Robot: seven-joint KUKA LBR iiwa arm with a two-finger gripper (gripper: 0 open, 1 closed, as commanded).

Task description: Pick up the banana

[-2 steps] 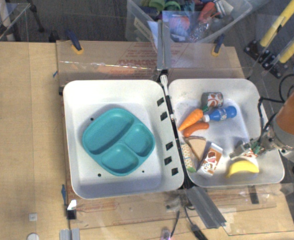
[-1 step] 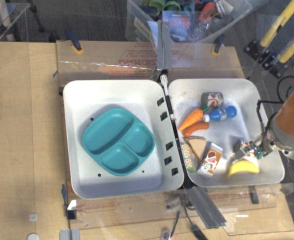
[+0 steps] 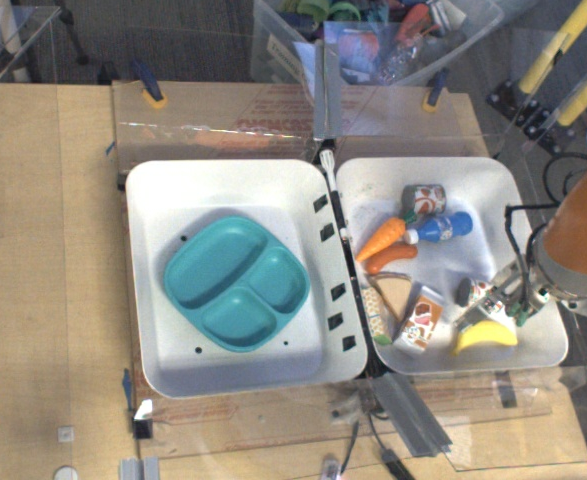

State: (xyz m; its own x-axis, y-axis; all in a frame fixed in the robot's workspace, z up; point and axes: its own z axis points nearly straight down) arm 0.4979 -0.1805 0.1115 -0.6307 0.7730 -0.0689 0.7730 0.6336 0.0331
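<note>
1. Camera view, where things lie: the banana [image 3: 487, 336] rests on the floor of the right bin [image 3: 518, 183], at about 5 o'clock in that bin, close to its near rim. My gripper [image 3: 508, 303] hangs just above and beside it, at about 1 o'clock from the fruit. I cannot tell from here how far my gripper is open, and nothing shows as held in it.

2. Camera view, what could go wrong:
   - A small carton [image 3: 422, 323] lies near the banana at its 9 o'clock, and a small dark item [image 3: 464, 292] sits at its 11 o'clock. I judge that a descent slightly off toward that side could catch one of these instead, or nudge the banana away.
   - The banana is close to the bin's near wall and its right corner. I judge that a push from my gripper could slide it against the wall, where closing around it would be awkward.
   - Its skin is smooth and its body curved, so a pinch near either tip could let it slip out; the thicker middle looks the safer place.
   - The carrots [image 3: 386, 240] and the can [image 3: 425, 200], up at 11 o'clock in the bin, sit well apart and look no threat.

3. Camera view, how the banana points: its long axis runs roughly 9 o'clock to 3 o'clock, tilted a little. The left tip dips toward 8 o'clock and the right end sits slightly higher. Which end carries the stem I cannot make out.
</note>
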